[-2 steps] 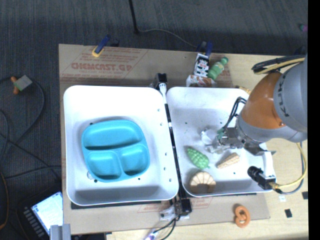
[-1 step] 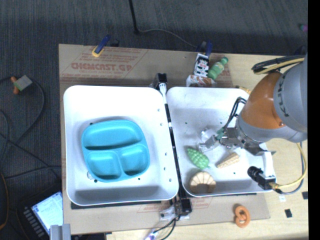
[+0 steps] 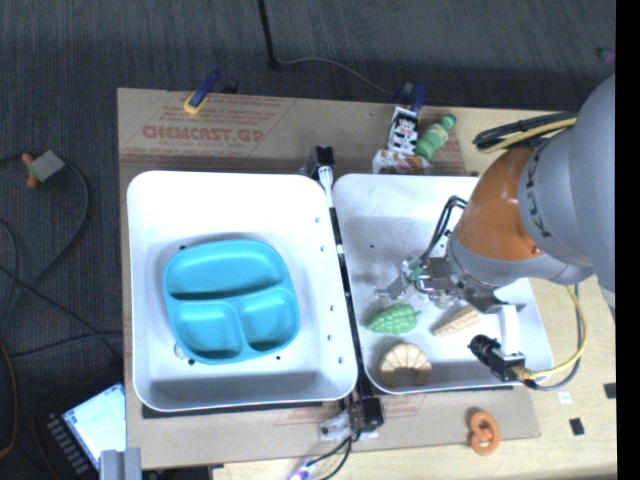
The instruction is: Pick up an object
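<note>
Grey arm with orange band reaching in from right, end effector lowered, pointing left

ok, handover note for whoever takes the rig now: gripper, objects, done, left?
Gripper: low in the right bin, above the green toy; whether it is open or shut cannot be told from this view. Nothing seen held.
Right bin also has the tan cone piece and the shell-shaped toy near the front wall.
Left bin holds the blue divided tray.
Done: arm is positioned in the right bin.
Left: grasp and lift an object.
</note>
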